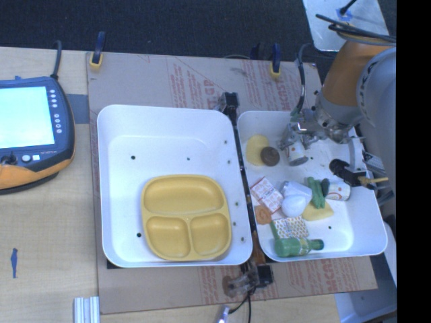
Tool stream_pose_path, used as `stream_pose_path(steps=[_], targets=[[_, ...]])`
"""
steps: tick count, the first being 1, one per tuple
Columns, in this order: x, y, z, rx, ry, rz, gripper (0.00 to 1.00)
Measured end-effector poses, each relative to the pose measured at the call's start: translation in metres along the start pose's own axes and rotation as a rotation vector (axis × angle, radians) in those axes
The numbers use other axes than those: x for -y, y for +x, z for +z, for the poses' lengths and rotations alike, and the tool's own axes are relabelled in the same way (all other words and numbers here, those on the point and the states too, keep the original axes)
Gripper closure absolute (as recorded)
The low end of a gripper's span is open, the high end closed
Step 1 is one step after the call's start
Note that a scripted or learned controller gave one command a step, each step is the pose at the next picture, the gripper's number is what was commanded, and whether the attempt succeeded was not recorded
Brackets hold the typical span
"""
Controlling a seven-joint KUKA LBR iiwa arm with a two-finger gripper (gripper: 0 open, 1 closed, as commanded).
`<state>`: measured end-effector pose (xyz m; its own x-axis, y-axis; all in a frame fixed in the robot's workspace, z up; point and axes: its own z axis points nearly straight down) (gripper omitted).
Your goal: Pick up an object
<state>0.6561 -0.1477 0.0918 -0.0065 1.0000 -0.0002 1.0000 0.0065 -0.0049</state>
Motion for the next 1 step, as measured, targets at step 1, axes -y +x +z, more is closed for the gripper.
stream_pose_path(steps=[1], targets=[[0.0541,0.0849,-0.1009,0.000,-0.002,-0.001,1.00]])
